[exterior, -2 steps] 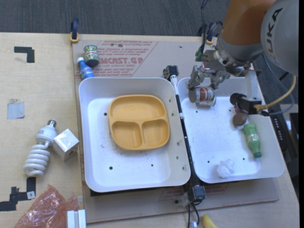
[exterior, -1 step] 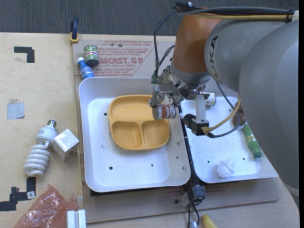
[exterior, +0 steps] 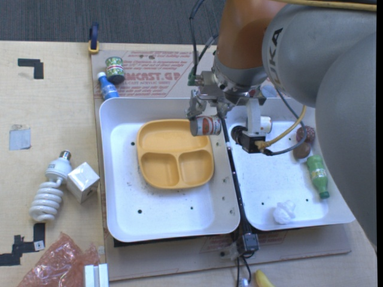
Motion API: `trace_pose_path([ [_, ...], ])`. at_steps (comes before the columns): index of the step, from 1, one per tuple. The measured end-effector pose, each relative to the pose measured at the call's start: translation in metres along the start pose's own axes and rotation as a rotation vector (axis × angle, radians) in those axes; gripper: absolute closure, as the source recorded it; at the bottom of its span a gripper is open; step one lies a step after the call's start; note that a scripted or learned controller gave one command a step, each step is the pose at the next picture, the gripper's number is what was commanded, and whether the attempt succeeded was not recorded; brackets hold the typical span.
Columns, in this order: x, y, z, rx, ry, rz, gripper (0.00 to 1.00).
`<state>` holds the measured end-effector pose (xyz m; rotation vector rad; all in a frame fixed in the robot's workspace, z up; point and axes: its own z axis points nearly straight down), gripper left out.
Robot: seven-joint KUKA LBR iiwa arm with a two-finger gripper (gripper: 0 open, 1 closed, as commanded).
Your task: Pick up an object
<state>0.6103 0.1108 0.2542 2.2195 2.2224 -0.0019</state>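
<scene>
My gripper (exterior: 206, 122) hangs over the dividing rim between the two bins, at the top right corner of the yellow divided plate (exterior: 175, 160). A small red-and-white can (exterior: 207, 126) lies sideways between the fingers, which are shut on it. It sits just above the plate's far right edge. The plate rests in the left bin (exterior: 114, 178). In the right bin (exterior: 263, 190) lie a green bottle (exterior: 317, 175), a crumpled white lump (exterior: 285, 211) and a brown object (exterior: 304, 142) partly hidden by the arm.
Outside the bins on the left lie a spiral light bulb (exterior: 51, 187), a white cube (exterior: 84, 181), a small green-and-blue bottle (exterior: 112, 75) and a red mesh bag (exterior: 57, 262). The arm covers the right bin's far right part.
</scene>
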Motion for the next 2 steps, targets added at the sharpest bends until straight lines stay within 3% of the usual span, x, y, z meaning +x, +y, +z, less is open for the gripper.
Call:
trace_pose_path([
  [1,-0.047,0.049,-0.078,-0.001,0.0,0.001,1.0],
  [2,-0.101,0.009,-0.096,0.0,0.0,0.001,1.0],
])
